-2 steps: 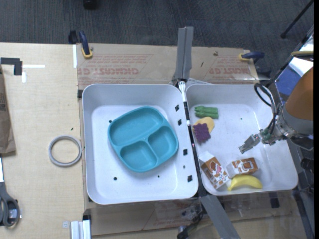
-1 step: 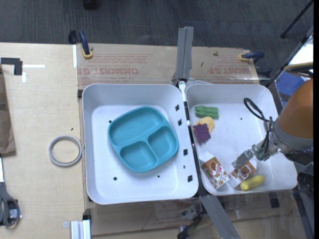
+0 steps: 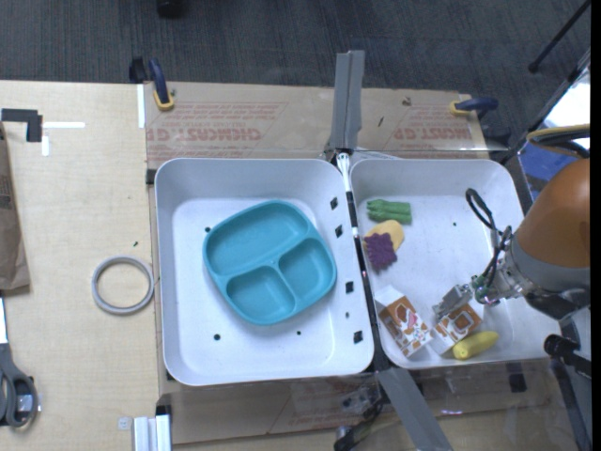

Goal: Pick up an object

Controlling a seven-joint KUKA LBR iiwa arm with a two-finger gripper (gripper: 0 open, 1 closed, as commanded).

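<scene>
Gripper point(image 3: 460, 301) low in the right bin point(image 3: 441, 172).
Small carton point(image 3: 458, 322) sits just nearer; its grip state I cannot tell.

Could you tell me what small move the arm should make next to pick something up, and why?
Probably a short descent onto the small printed box. The gripper sits low in the right bin, right at that box, with the yellow banana-like toy just beyond it. Nothing visibly sits between its fingers, so no grasp looks made yet; lowering and closing there seems the shortest route.
</scene>
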